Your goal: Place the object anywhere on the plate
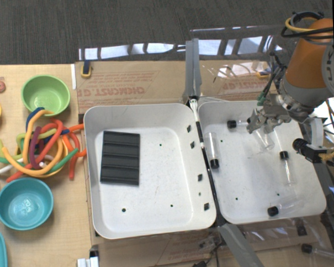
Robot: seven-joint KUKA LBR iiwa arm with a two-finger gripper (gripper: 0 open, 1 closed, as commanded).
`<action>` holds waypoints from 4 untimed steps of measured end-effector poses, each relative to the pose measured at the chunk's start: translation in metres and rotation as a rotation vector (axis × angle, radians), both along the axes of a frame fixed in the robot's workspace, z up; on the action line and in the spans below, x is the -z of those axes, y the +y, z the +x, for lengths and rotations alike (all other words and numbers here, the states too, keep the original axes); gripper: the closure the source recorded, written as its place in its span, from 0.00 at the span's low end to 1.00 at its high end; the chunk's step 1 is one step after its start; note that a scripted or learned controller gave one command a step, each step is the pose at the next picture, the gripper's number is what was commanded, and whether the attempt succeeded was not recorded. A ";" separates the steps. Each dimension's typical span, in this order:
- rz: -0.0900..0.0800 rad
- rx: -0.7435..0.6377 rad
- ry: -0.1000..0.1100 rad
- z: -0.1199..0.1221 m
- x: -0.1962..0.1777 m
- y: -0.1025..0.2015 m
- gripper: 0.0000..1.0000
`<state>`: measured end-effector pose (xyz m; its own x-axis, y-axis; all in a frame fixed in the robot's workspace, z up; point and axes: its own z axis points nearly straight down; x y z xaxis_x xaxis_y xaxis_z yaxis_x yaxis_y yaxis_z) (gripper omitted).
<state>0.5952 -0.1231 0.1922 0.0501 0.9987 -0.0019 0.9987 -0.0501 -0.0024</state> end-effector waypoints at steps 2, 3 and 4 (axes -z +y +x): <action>0.000 0.016 -0.003 0.064 0.022 -0.095 1.00; 0.002 -0.067 0.000 -0.014 0.035 -0.094 1.00; 0.000 -0.033 -0.002 0.025 0.011 -0.099 1.00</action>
